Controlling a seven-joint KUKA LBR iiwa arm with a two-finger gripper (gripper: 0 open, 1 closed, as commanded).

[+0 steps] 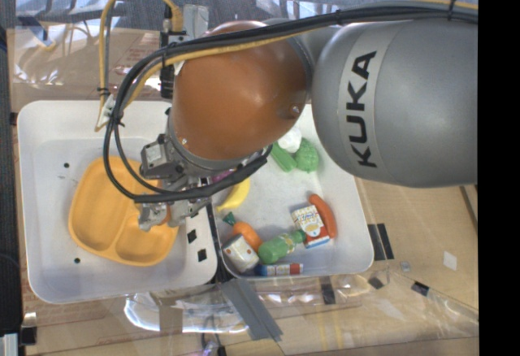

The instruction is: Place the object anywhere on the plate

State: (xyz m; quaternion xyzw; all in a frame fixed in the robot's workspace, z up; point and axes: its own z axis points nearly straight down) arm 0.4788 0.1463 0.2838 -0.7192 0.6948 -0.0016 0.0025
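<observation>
Object identity is a judgement: a small orange piece shows beside the gripper, over the right edge of the plate, and is probably the task item. Whether the gripper is clamped on it, or how far it is parted, cannot be told, as the arm covers most of the tool. Going by size: the arm reaches from the right across both bins; the left bin carries the yellow divided plate; the right bin holds a banana, green toy pieces, a carton, a carrot. The piece looks like light, rigid, smooth plastic, likely slippery; grip across its narrow middle, with moderate force.
</observation>
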